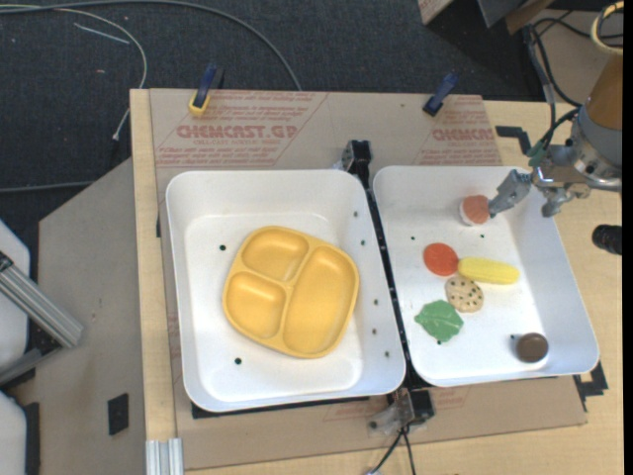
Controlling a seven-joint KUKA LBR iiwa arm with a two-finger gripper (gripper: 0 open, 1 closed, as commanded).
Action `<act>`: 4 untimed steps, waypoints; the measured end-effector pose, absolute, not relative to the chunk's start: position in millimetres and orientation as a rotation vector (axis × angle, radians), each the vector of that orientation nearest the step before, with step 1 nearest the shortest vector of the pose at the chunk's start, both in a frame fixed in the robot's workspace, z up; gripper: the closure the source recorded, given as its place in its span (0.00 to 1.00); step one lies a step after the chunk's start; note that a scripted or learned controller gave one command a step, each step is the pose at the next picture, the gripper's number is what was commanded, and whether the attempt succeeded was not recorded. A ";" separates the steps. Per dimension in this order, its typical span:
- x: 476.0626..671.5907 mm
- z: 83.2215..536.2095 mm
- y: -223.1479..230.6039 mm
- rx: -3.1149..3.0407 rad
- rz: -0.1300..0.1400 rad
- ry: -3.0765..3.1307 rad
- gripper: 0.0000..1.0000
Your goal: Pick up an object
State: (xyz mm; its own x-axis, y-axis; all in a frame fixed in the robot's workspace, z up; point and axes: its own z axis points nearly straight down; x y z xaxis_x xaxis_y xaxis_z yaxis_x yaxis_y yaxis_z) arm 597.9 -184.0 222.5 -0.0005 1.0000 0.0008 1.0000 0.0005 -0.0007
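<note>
Smooth yellow sectioned plate [291, 291]; round speckled cookie [463, 293] (flat, tan).

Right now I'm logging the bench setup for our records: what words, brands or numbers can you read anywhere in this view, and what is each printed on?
"CHEMCAST GP", red print on the brown board above the left bin; the last letters are blurred.
The same red print repeats on the board above the right bin, too blurred to read in full.
Smaller red lines beneath both prints are too small to read.
No text on the yellow tray.
</note>
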 end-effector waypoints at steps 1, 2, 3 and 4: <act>587.7 169.8 -179.2 -2.216 0.005 -2.217 0.00; 590.3 129.1 -177.5 -2.219 0.002 -2.219 0.00; 591.3 84.8 -177.0 -2.222 -0.002 -2.219 0.00; 593.8 99.8 -176.9 -2.224 -0.008 -2.225 1.00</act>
State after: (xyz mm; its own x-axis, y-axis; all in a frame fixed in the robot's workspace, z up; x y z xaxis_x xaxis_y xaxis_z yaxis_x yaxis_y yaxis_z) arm 593.8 -176.9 99.8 -0.0005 1.0000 0.0003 1.0000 0.0005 0.0071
